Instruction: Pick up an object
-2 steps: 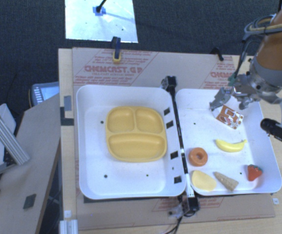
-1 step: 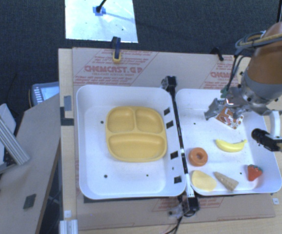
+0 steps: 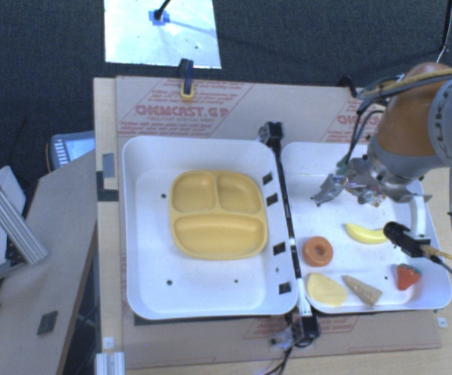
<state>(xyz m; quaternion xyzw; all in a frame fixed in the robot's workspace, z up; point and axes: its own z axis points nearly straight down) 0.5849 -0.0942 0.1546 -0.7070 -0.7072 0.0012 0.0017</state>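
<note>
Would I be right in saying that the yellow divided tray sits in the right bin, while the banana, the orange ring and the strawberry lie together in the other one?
Not quite: the camera view shows the yellow divided tray in the left bin, not the right one. The rest stands: the banana, the orange ring and the strawberry lie together in the other one, the right bin.

Red "CHEMCAST" lettering, upside down, on the brown board behind the two bins.
</note>
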